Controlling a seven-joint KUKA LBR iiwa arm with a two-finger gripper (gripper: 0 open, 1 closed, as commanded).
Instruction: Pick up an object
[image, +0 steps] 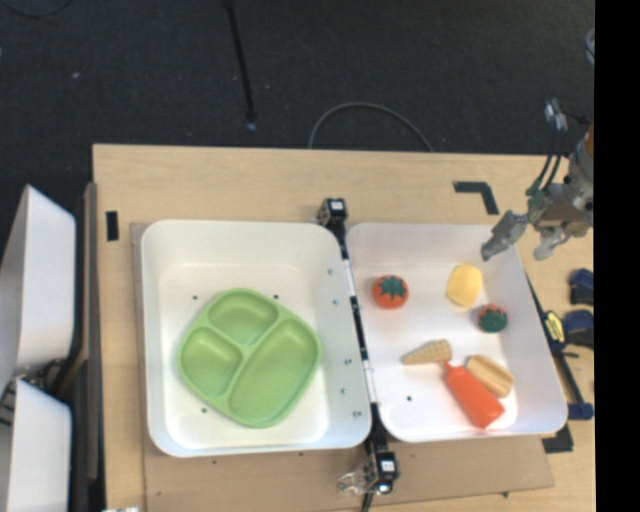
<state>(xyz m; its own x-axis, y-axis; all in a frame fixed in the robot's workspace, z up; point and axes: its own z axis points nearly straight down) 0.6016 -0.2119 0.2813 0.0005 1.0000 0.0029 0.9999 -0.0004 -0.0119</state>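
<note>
I see my end effector (522, 236) spread open and holding nothing at the right bin's (420, 240) top-right corner, the lemon (463, 285) nearest, just below-left of it

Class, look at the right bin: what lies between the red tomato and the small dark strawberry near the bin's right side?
In the camera view, the yellow lemon sits between the tomato and the strawberry, slightly above the line joining them, touching neither.

Two white bins sit side by side, a left bin (160, 300) and a right bin (420, 250). One green divided plate (250, 357). Two tomatoes (391, 291) (491, 318), one lemon (463, 285), one cone (427, 352), one bun (490, 374), one orange bottle (472, 394).
</note>
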